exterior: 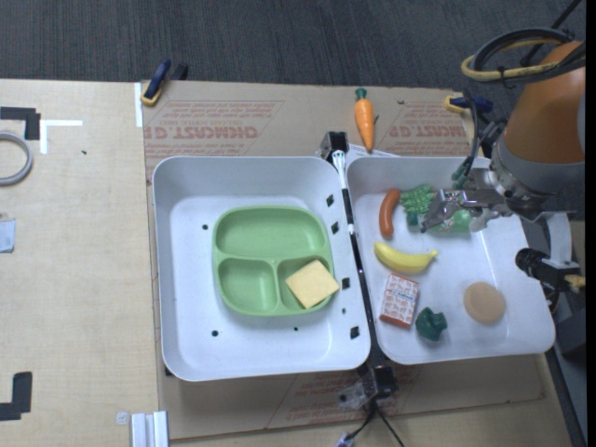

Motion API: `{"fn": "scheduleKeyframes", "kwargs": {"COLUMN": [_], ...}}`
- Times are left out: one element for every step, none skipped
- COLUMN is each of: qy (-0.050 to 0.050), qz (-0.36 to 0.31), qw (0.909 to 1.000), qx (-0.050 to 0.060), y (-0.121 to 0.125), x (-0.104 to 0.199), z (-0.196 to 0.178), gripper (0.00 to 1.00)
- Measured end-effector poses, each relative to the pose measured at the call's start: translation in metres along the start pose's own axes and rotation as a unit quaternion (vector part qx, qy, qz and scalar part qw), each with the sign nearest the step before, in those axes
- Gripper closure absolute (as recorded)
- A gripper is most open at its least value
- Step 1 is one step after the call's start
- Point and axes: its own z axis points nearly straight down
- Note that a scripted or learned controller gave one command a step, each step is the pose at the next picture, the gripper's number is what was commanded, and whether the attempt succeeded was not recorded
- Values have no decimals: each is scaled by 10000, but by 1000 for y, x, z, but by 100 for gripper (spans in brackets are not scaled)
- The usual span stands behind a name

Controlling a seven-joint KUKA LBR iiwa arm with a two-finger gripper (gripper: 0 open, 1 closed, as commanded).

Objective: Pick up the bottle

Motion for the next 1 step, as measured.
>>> {"fn": "scheduleKeyframes", "kwargs": {"qy": [-4], "qz": [4], "qw": [10000], "qx": [-2], "y": [0], "x": [0], "z": [-9], "gripper": [100]}}
